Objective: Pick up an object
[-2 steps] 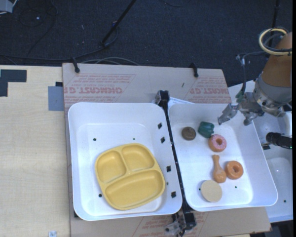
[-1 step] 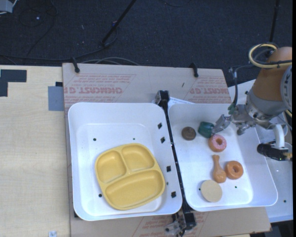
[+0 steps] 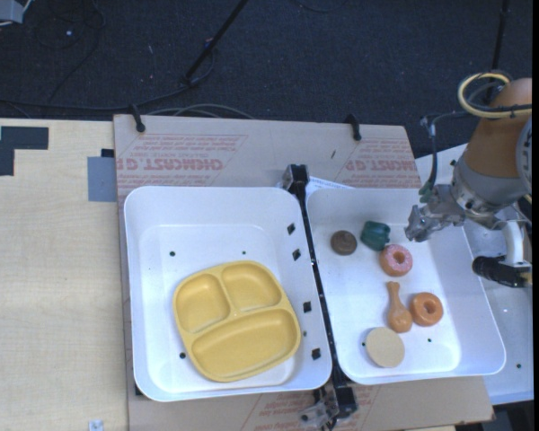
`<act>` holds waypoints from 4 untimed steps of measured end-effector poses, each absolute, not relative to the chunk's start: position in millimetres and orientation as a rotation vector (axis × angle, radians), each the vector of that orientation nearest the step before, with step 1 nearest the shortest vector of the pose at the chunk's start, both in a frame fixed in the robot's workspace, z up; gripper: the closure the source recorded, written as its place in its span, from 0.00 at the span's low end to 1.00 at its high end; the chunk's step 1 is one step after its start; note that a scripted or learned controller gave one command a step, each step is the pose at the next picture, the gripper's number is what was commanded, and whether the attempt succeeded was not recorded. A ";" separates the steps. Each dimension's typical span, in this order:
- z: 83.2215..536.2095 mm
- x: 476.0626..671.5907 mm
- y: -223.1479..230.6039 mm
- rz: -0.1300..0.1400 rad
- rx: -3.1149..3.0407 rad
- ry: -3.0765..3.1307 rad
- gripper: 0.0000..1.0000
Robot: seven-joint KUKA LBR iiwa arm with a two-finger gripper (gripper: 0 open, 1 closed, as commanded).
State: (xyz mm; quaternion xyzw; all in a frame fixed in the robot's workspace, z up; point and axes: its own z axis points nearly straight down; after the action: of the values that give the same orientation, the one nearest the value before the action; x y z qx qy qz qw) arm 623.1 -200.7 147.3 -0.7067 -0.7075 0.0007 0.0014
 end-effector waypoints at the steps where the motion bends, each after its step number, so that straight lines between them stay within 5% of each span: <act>1: 194.3 616.1 -205.0 -0.001 -2.226 -2.220 1.00; 2: 248.0 616.9 -205.7 -0.003 -2.222 -2.226 1.00; 4: 239.9 591.1 -111.3 0.002 -2.213 -2.223 1.00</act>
State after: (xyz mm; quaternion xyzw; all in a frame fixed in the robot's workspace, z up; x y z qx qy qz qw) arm 591.1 -111.3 239.9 -0.7055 -0.7087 0.0006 0.0024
